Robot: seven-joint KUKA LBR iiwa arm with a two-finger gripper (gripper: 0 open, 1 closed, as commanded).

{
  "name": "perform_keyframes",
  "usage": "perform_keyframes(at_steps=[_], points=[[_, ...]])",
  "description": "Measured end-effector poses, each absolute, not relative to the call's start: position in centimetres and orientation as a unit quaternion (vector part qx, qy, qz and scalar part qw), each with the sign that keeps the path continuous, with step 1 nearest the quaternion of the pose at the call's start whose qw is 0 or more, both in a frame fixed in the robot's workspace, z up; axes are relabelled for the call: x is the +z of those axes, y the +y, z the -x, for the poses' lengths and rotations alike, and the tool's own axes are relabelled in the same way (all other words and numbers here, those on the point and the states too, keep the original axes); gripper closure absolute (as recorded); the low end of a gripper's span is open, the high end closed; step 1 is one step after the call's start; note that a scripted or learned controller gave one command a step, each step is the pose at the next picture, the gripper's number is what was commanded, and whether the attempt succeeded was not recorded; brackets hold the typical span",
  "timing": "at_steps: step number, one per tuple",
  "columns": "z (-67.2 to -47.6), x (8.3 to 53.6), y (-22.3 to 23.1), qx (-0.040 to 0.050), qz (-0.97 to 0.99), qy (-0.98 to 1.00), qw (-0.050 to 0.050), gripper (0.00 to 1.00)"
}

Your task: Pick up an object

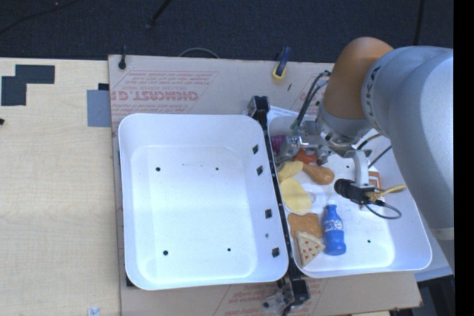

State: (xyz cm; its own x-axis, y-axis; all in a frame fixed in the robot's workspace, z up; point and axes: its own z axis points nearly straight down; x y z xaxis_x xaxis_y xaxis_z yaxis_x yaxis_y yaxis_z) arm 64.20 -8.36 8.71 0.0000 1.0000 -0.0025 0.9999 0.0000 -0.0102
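The right bin point(404, 251) holds a pile of toy food. A blue bottle point(333, 230) lies near its front. Left of the bottle are a tan cracker point(304, 223) and a triangular wedge point(307, 247). Further back lie two pale yellow pieces point(295, 193), an orange-brown roll point(321, 174) and a small red item point(307, 157). My gripper point(302, 143) is low over the back left part of this bin, right above the red item and the roll. The wrist and its cables hide its tips.
The left bin point(133, 159) sits beside the right one, and a black divider with clips point(268, 181) runs between them. The grey arm with its orange band point(355, 81) covers the right bin's back right corner. A black cable plug point(354, 190) hangs over the bin's middle.
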Motion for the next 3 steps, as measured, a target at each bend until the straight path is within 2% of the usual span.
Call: perform_keyframes(at_steps=[1,2,3], points=[[-64.1,9.7,-8.6,0.0067,0.708,-0.706,0.004,1.0],[-58.0,8.7,-8.9,0.0017,0.708,-0.707,0.003,1.0],[-59.2,19.4,1.8,-0.0046,0.703,-0.711,-0.001,1.0]])
